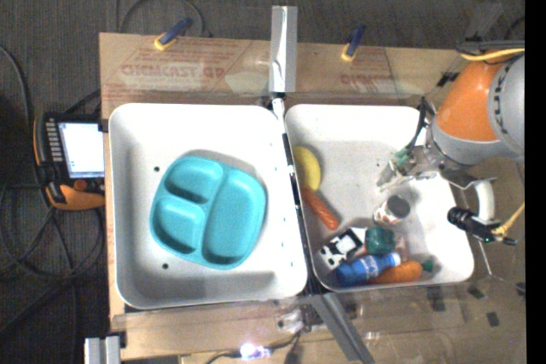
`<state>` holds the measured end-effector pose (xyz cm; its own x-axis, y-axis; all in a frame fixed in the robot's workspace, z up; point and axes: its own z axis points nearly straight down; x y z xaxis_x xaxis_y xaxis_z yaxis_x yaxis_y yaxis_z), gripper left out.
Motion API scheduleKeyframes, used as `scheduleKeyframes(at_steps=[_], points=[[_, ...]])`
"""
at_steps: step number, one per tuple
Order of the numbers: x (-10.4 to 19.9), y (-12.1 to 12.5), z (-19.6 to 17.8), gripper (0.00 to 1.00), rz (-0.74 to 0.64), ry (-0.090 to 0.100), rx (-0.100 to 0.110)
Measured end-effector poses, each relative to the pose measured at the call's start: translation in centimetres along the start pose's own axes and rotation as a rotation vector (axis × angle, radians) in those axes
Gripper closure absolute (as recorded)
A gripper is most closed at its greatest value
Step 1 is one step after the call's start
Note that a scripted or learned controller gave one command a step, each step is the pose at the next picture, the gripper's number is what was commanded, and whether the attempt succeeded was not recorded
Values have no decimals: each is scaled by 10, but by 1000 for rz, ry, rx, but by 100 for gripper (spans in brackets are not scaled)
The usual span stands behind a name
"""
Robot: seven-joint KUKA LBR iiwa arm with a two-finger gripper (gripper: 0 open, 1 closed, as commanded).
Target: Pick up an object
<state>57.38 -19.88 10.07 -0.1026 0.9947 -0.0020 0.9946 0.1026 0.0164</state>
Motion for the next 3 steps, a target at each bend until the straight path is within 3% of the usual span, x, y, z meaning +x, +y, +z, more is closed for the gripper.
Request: scheduleKeyframes(at_steps=[1,2,3], points=[[0,0,0,0,0,0,0],[-13,-16,7,0,-41,6,-4],[-14,-17,-1,100,-41,2,-4]])
